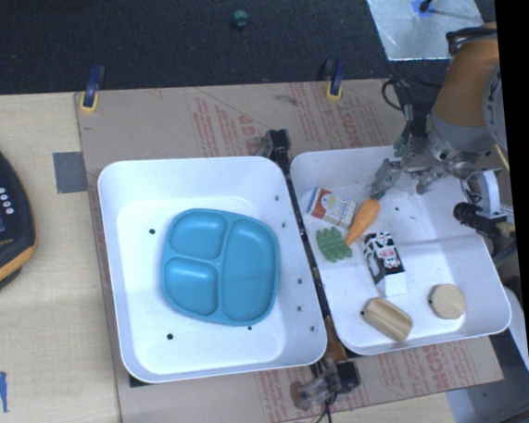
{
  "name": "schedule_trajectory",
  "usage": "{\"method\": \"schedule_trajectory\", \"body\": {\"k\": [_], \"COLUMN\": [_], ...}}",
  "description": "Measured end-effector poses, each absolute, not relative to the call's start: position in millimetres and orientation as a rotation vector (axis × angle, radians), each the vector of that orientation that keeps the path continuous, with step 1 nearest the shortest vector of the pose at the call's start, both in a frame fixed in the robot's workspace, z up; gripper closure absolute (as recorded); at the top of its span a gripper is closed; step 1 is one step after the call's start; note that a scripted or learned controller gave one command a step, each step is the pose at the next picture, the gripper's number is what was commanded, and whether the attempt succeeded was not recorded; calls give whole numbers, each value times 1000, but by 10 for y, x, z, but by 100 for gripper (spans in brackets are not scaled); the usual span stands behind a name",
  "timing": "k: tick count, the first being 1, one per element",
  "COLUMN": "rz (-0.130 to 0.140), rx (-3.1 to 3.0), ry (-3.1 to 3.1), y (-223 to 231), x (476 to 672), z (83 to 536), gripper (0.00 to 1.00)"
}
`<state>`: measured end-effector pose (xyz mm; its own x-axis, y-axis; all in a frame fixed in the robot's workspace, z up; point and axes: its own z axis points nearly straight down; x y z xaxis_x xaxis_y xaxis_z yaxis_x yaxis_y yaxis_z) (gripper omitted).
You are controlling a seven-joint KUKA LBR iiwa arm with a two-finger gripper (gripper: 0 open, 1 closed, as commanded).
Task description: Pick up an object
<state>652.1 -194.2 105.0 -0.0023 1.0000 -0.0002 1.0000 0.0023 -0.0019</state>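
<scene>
Leftmost, sat a blue divided plate point(220, 265) alone in the left bin point(123, 187). Further right, crowded the right bin point(492, 258): small printed packet point(329, 208), green piece point(334, 244), orange carrot point(362, 221), black-and-white carton point(383, 260), wooden block point(388, 320), round wooden disc point(447, 301). Hovered at the bin's top edge, the end effector point(402, 172), fingers spread wide, gripping nothing. Risked nudging carrot against packet and closing on air. Couldn't read any lettering on packet or carton, too small.
</scene>
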Motion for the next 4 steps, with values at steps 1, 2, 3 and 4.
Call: {"method": "schedule_trajectory", "body": {"k": [1, 2, 3, 4], "rz": [-2, 6, 5, 9], "rx": [-2219, -2215, -2214, -2211], "ry": [-2231, -2225, -2227, -2230], "y": [-964, -1267, -1099, -1111], "x": [6306, 5618, 5951, 5950], "z": [957, 995, 917, 1017], "gripper": [0, 0, 0, 100]}}
